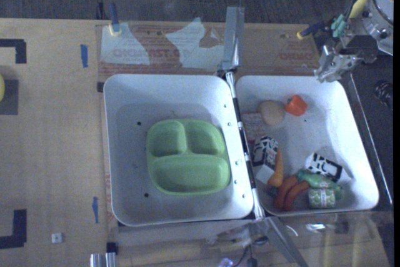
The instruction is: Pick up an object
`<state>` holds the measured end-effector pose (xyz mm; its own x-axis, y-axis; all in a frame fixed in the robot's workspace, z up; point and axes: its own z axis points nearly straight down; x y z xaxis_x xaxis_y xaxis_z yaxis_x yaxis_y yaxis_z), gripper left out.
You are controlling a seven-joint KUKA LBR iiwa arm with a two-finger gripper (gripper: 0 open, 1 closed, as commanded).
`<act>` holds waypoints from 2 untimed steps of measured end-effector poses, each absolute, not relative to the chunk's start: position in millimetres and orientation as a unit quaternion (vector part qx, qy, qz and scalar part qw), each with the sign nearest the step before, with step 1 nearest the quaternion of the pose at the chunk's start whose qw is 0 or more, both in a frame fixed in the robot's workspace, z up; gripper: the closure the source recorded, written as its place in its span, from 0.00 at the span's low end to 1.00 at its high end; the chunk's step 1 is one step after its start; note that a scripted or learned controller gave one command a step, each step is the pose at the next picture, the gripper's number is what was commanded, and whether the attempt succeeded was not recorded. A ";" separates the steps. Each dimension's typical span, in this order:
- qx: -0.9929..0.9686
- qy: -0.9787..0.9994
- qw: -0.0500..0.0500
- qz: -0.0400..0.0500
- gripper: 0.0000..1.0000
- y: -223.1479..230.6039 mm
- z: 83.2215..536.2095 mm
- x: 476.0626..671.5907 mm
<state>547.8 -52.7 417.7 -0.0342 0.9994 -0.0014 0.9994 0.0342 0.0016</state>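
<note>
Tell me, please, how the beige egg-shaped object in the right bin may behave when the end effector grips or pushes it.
The beige egg-shaped object looks rounded and smooth, so it will probably roll when pushed and might slip from a grip. It touches the orange piece, which may move too.

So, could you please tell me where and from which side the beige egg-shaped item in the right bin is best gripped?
Probably across the middle of the beige egg-shaped item, coming straight down. Its rounded body lies clear near the back of the right bin, though the orange pepper sits close beside it.

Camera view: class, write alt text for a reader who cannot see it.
The robot's hand hangs above the right bin's far corner. That bin holds small toy foods; the left bin holds a green divided tray.
</note>
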 end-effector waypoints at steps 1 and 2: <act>0.651 0.759 0.000 0.000 1.00 -34.5 292.9 531.4; 0.615 0.788 0.000 0.000 1.00 -64.9 198.7 479.3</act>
